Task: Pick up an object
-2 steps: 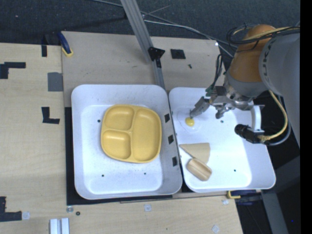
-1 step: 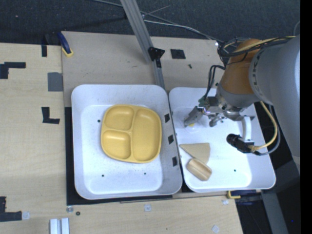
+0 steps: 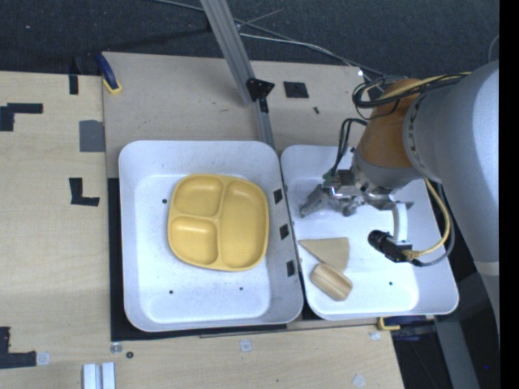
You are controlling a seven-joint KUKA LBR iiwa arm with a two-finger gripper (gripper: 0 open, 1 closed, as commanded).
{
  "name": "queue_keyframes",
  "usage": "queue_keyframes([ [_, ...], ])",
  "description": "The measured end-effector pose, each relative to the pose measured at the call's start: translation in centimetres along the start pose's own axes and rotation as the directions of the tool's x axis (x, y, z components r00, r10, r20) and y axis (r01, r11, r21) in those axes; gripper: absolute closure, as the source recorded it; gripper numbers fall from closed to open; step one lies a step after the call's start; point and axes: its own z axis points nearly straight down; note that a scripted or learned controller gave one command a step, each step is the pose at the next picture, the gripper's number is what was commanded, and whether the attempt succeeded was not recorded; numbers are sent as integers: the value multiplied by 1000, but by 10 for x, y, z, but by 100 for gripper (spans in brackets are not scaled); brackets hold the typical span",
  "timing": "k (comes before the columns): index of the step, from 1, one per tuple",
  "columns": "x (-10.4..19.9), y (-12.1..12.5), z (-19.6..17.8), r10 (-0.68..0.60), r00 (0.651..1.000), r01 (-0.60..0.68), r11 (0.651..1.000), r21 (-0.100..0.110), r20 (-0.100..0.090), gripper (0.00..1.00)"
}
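Observation:
In the right bin (image 3: 422, 294) lie a tan wedge-shaped block (image 3: 328, 250) and, just in front of it, a small light-brown cylinder (image 3: 332, 282). My gripper (image 3: 328, 207) hangs over the left part of this bin, just behind the wedge and apart from it. It is open, with nothing between its fingers (image 3: 310, 207). The grey arm with its orange band (image 3: 388, 140) comes in from the right. A yellow divided plate (image 3: 219, 221) sits in the middle of the left bin (image 3: 146, 290).
A slanted metal pole (image 3: 235, 47) rises behind the bins and meets the bench near their shared wall. Black cables (image 3: 434, 245) loop off the wrist over the right bin. The bench carries black tape marks at the left.

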Motion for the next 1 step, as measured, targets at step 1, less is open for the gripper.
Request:
queue_keyframes([
  [1,-1,1,-13,-1,1000,1,1000,-1,1,100],
])
